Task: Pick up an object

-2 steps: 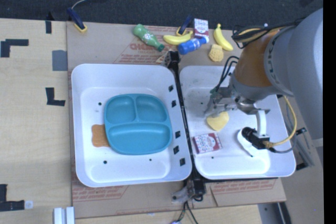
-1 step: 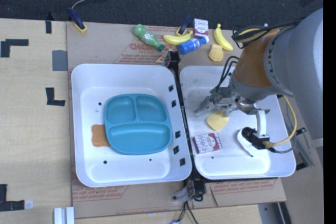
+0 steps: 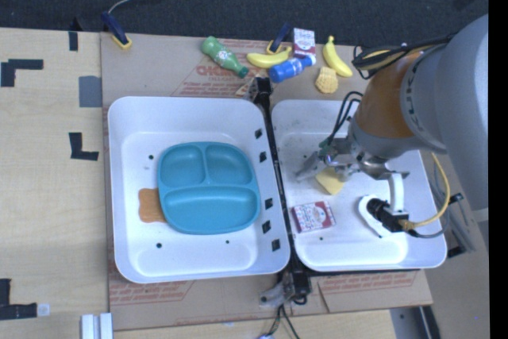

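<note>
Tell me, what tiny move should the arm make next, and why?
Probably ease straight down a little: the gripper sits just above the yellow block in the right bin, so a short descent looks likely to bring it around the block.

The arm (image 3: 444, 91) is cut off by the right edge. Its wrist overlaps a yellow block (image 3: 330, 182) just below the gripper (image 3: 317, 164). Far left, a plate (image 3: 209, 187) covers most of an orange item (image 3: 148, 205).
</note>
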{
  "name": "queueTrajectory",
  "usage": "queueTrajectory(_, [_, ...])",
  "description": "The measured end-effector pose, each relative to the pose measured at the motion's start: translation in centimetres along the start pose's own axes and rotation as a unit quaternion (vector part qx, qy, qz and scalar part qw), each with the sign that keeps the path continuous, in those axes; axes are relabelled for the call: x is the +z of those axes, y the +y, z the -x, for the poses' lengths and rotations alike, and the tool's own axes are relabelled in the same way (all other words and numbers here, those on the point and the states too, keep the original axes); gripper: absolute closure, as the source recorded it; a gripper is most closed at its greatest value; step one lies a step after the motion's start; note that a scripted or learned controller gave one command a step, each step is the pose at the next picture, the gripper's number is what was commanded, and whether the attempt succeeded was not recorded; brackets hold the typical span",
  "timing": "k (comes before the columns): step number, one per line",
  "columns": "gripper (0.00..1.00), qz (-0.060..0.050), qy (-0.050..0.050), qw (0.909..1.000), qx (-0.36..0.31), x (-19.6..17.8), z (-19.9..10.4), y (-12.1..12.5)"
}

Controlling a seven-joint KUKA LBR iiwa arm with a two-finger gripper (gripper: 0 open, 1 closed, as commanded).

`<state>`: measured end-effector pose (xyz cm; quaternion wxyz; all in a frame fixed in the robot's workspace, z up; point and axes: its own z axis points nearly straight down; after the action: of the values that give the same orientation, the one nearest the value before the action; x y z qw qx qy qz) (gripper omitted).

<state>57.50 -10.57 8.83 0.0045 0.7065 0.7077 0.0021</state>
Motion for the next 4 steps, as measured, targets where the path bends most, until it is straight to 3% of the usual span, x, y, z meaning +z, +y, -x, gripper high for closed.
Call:
queueTrajectory(1, [1.0,0.0,0.0,1.0,0.0,-1.0,0.0,0.0])
queueTrajectory(2, [0.0,0.0,0.0,1.0,0.0,-1.0,0.0,0.0])
queueTrajectory(3, [0.0,-0.002,0.0,1.0,0.001,0.1,-0.2,-2.5])
queueTrajectory(4, [1.0,-0.001,0.0,1.0,0.001,-0.9,-0.1,-2.5])
